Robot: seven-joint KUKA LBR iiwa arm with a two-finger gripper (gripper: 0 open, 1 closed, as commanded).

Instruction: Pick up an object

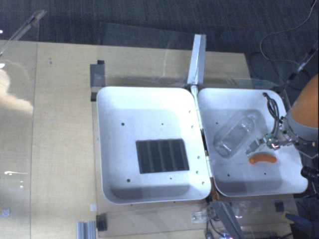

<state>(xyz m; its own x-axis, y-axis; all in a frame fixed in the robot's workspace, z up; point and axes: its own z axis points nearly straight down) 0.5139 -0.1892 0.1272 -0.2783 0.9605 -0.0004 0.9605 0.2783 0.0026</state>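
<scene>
A robotics lab test cell.
Two white bins (149,96) sat side by side on a plywood desk (60,133); beyond the desk lay dark carpet (124,6), with loose cables (279,39) trailing.

Arm (305,111) reaching in from 3 o'clock, orange band showing at the edge; end effector (266,142) hanging low, pointing toward 9 o'clock, tips too small to read.

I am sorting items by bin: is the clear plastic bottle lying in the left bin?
No, the clear plastic bottle lies in the right bin, while the left bin holds a dark ribbed tray.
</scene>
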